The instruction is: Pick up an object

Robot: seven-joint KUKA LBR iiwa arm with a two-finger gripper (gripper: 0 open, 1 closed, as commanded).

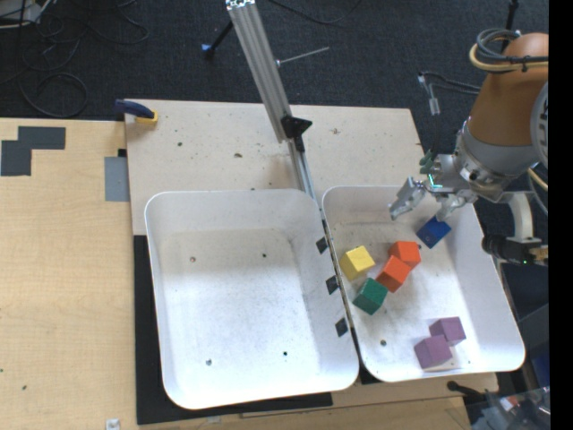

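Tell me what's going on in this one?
A KUKA arm reaches in from the right, its gripper hovering over the back of the right bin, next to a blue block. Nothing is visibly held. Yellow, orange, green and purple blocks lie in that bin.

Slanted overhead view of both bins (179, 206)
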